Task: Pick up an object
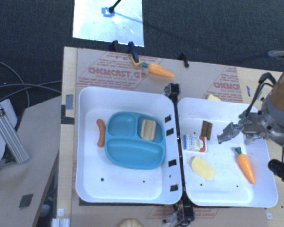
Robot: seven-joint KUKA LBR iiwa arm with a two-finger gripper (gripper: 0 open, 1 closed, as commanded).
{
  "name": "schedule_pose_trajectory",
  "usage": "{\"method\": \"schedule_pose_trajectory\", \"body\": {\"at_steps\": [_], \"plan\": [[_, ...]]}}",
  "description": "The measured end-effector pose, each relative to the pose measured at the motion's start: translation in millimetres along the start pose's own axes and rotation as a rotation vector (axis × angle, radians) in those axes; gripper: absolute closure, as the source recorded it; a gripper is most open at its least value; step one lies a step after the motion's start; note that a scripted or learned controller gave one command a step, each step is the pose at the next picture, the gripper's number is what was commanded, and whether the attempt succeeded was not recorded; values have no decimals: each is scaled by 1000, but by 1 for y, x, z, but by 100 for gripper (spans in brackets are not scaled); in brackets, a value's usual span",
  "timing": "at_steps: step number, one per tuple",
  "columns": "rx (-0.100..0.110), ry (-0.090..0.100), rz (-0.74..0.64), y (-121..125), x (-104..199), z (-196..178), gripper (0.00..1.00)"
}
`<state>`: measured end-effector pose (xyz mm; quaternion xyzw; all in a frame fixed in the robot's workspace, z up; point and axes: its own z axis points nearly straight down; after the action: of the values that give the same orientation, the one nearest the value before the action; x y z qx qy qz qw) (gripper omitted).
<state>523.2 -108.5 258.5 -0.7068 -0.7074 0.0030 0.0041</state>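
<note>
Hovering over the right-hand shallow white plastic bin, the grey metal pincer hangs with its fingers apart and nothing between them, its tip pointing left toward the middle of that bin.

The likeliest candidate for picking is the small orange plastic toy carrot with a green stub, lying just below and right of the pincer on the bin floor, tip pointing down-right. It looks light, rigid and smooth, so probably a bit slippery; its taper means a grip near the thick upper half, across the short axis, should hold better than one near the point, which could squirt out.

Other options in the same bin: a small brown rectangular chocolate-bar-like block, flat and stiff, best pinched across its narrow width; a small red, white and blue printed carton, light and possibly crushable, whose printing is too small to read; a pale yellow rounded slice-shaped toy, low and smooth, probably hard to get fingers around.

The left-hand white bin holds a blue divided plastic plate with a tan bread-like piece in one compartment, and a reddish-brown toy sausage just beside the plate.

Red lettering on the brown cardboard sheet covering the desk reads roughly "CHEMCAST", with smaller text illegible. A second orange toy carrot lies on that cardboard behind the bins.
</note>
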Motion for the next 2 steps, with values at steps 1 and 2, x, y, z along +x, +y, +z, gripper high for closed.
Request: {"method": "schedule_pose_trajectory", "body": {"at_steps": [1, 2], "plan": [[-12, -2, -2, 2, 0, -6, 0], [-5, -1, -1, 0, 3, 57, 0]]}}
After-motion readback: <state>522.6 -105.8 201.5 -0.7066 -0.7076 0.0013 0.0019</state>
